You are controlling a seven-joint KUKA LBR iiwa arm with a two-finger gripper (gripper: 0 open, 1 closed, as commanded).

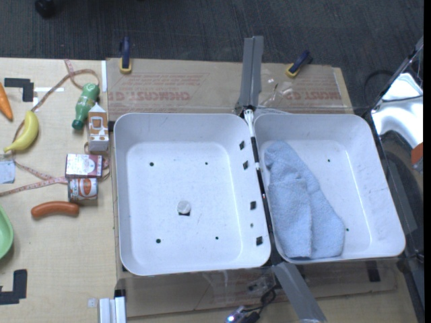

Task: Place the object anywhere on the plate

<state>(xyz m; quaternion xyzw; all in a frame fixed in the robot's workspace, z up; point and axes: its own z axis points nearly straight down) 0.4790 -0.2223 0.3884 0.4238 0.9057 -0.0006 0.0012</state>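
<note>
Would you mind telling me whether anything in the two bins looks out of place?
The light blue towel lies crumpled along the left side of the right bin, not spread flat. The left bin holds a small pale round object.

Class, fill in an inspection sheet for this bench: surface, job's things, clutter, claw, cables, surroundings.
Surface: two shallow white bins, left bin, right bin, on brown cardboard.
Job's things: small round grey object in left bin; plate: nothing seen.
Clutter: folded light-blue towel in right bin.
Claw: nothing seen; grey arm at right edge.
Cables: nothing seen.
Surroundings: yellow banana, green bottle, red sausage on left table.
</note>
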